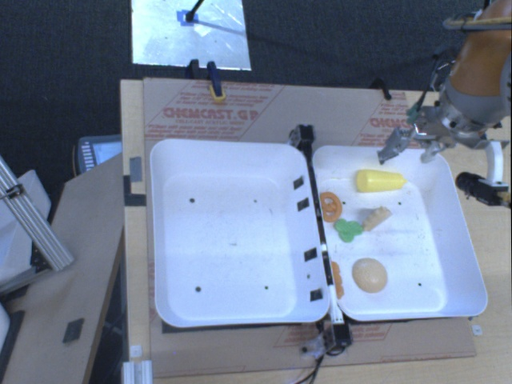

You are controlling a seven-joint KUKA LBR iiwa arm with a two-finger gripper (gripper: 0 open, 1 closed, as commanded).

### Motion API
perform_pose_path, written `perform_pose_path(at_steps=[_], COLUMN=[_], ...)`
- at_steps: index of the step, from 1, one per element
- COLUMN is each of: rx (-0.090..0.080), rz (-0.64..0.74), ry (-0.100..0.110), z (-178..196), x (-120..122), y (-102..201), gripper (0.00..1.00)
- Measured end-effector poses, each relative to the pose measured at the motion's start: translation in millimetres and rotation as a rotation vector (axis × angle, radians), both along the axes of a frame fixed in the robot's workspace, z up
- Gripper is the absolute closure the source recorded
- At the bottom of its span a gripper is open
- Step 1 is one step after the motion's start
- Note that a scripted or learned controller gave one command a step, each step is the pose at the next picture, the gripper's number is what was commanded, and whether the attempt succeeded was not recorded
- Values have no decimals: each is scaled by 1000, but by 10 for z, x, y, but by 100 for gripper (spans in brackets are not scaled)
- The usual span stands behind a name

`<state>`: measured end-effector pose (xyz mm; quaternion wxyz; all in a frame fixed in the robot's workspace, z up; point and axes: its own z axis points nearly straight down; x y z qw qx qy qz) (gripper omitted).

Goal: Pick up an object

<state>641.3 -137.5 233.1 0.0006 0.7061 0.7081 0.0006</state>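
While the gripper (410,146) hangs over the far edge of the right bin (456,294), its two fingers stand spread apart with nothing between them. The nearest object, a yellow cylinder (379,181), lies on its side in the bin just below and slightly left of the fingertips in the view, apart from them. Nearer the camera, a small tan block (376,217) sits tilted close to a green piece (348,230), the two almost touching. An orange pretzel-shaped ring (330,206) rests near the bin's left wall, and a pale round ball (370,275) lies toward the front, with a second small orange piece (337,279) just beside it against the wall. The arm (480,70) comes in from the upper right, its orange band showing above the grey wrist, and the wrist tilts so that the fingers point down and to the left toward the bin. The left bin (160,214) lies alongside, touching the right one along a black clipped seam.
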Motion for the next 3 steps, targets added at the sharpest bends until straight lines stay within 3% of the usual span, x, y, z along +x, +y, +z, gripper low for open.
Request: perform_pose_path(at_steps=[1, 2, 3], rx=[4, 0, 2], rz=[4, -5, -1], ry=[15, -5, -9], z=[-1461, -1460, -1345], x=[-215, -1041, -997], y=[316, 400, 410], gripper=[0, 0, 100])
